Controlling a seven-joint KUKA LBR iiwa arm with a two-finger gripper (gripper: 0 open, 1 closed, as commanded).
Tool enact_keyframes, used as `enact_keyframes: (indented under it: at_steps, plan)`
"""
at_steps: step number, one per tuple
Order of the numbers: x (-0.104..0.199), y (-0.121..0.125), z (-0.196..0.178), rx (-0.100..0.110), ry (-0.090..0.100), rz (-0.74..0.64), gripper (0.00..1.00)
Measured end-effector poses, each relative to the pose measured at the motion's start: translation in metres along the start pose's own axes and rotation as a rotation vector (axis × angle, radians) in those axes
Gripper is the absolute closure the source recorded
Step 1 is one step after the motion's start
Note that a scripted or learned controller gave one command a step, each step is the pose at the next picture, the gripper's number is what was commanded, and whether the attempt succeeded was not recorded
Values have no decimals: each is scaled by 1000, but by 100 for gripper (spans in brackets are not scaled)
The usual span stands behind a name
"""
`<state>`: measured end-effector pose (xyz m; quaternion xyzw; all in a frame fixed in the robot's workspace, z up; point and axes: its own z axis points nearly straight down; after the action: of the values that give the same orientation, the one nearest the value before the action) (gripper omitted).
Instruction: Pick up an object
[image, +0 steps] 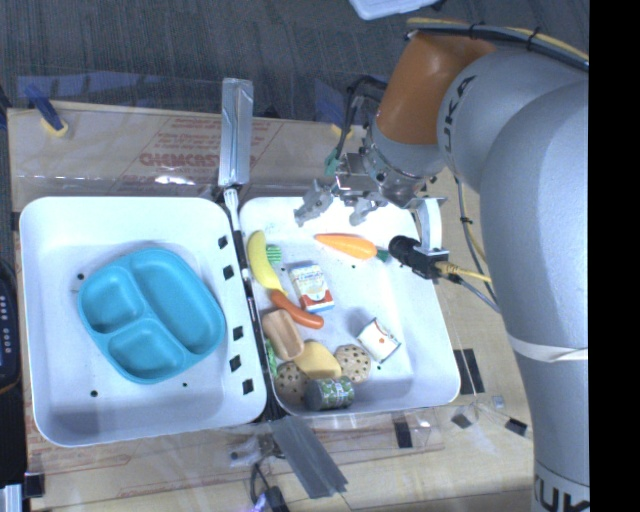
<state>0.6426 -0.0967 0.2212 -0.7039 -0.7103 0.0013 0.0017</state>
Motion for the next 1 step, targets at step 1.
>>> enact_keyframes:
  at_steps: [1]
  plan:
    - [-63, 3, 111, 7, 1, -31, 0]
